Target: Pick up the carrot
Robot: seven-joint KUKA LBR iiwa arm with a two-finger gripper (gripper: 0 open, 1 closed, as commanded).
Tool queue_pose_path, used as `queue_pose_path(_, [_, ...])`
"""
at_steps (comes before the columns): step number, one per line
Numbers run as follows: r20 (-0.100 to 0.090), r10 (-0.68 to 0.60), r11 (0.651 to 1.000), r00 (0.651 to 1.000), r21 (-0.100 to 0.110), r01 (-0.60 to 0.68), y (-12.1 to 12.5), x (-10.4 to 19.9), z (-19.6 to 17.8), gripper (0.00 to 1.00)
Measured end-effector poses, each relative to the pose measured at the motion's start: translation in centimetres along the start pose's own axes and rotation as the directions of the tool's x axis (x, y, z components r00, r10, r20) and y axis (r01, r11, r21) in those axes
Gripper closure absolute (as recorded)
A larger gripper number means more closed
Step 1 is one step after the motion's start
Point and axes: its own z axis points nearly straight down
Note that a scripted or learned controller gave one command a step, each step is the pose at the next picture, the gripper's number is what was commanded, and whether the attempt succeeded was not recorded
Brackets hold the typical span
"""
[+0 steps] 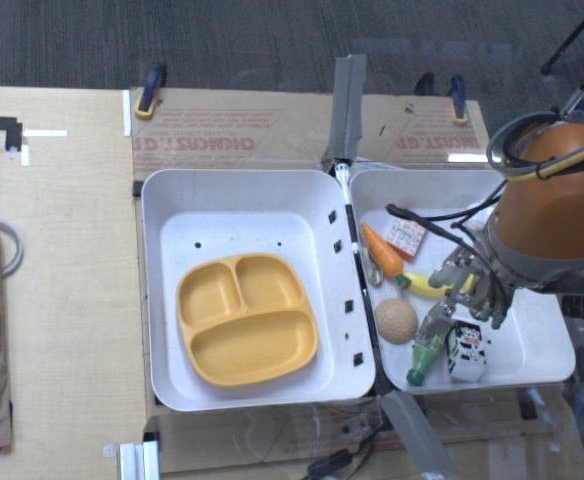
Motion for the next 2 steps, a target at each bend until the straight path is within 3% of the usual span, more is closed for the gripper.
queue_pose_path(1, [0.003,-0.047,0.999,0.999,-0.001,0.047,0.2,-1.7,-4.0,0.00])
queue_pose_path(2, [0.001,0.128,0.992,0.992,0.000,-0.128,1.5,-1.8,0.0,0.00])
